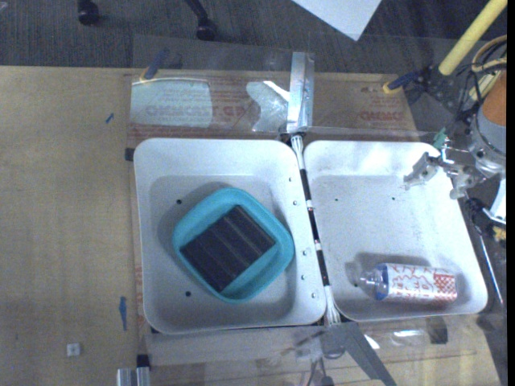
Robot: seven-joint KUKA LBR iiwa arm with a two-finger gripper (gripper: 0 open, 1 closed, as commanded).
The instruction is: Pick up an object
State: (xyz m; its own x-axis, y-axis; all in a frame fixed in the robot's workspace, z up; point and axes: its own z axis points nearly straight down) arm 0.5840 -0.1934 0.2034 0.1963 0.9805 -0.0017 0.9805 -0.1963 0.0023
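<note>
A small bottle [410,282] with a red-and-white label and a silvery cap lies on its side near the front of the right bin [378,207], cap pointing left. In the left bin [153,191] sits a teal square dish [235,243] with a dark ribbed block [225,248] in it. My gripper [438,177] hangs over the right bin's far right corner, well behind the bottle. It is open, with nothing between its fingers.
A metal divider rail [310,223] runs between the two bins. Behind them lie clear plastic sheets and a metal bracket [299,91]. Cables and a yellow rod [475,26] crowd the far right corner, beside the arm.
</note>
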